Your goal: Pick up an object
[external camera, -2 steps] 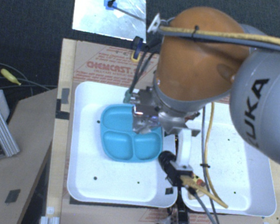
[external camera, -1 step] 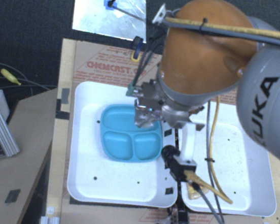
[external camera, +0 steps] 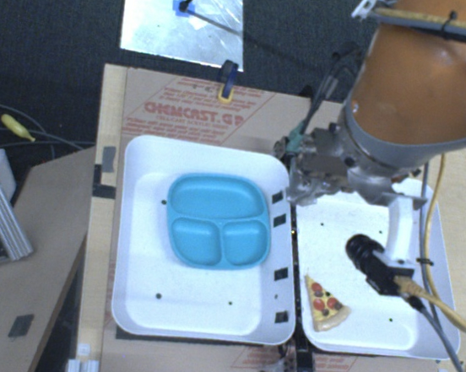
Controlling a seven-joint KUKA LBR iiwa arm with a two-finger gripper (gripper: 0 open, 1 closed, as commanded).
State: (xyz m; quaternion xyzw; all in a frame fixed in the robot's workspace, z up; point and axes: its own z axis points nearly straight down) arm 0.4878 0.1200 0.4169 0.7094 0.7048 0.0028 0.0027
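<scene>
Gripper [external camera: 304, 184] hangs over far-left corner of right bin [external camera: 368, 326], close to wall shared with left bin [external camera: 134, 287]. Its opening cannot be told from this angle, and no object is seen in its grasp. Toy pizza slice [external camera: 325, 304] lies flat at near-left of right bin, well apart from gripper. Blue divided plate [external camera: 215, 221] sits centred in left bin. Pizza slice judged likelier target: same bin, small, graspable.
</scene>
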